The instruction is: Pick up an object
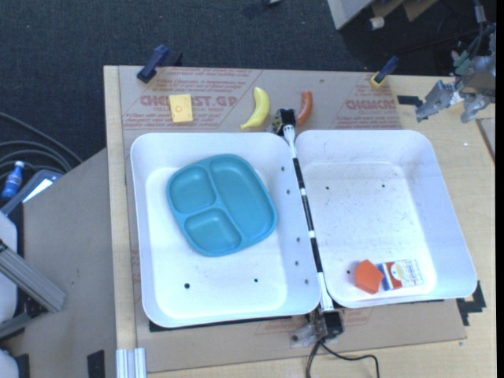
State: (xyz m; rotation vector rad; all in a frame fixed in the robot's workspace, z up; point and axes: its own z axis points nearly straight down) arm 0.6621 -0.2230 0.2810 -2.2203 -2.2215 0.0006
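In the right bin (pixel 409 164), near its front edge, lies a small orange block (pixel 367 276). A flat white packet with orange print (pixel 403 273) touches its right side. The left bin (pixel 150 211) holds a blue divided plate (pixel 221 204). My gripper (pixel 452 104) hangs at the far right, beyond the right bin's back right corner and well away from both objects. Its two grey fingers (pixel 431 101) stand apart with nothing between them.
Behind the bins on the brown board lie a yellow banana (pixel 256 108), a red-orange sausage shape (pixel 304 107) and a yellow square tile (pixel 180 109). Clamps sit at the board's back edge, a blue one (pixel 152 63) and a yellow one (pixel 383 71). A black hinge strip (pixel 303 203) runs between the bins.
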